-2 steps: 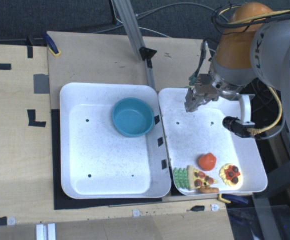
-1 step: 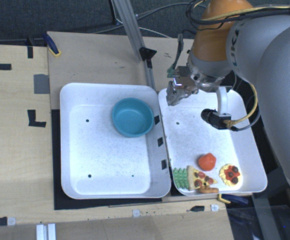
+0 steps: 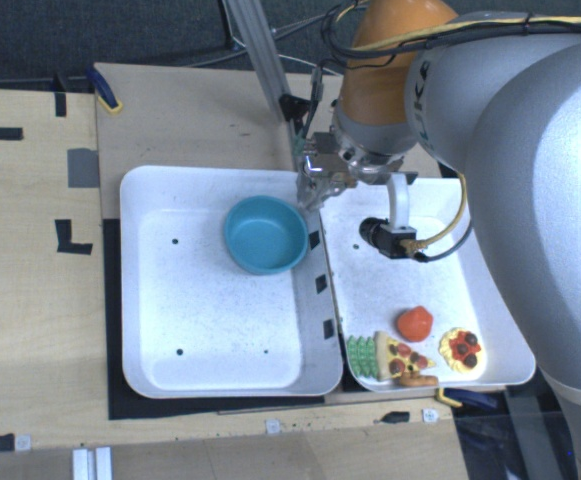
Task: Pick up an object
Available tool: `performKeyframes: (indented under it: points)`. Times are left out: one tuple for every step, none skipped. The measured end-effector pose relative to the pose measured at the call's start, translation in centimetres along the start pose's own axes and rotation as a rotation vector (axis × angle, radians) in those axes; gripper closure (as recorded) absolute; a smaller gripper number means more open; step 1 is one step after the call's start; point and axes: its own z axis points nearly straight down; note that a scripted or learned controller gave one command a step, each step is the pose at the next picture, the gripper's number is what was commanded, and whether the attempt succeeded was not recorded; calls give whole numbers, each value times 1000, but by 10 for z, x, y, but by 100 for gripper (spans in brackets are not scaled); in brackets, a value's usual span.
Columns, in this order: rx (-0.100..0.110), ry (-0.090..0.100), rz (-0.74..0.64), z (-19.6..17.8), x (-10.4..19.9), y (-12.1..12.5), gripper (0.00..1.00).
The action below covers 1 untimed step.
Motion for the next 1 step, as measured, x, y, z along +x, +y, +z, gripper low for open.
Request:
performKeyframes:
  points:
    - [0,0,0,9,55,14,100]
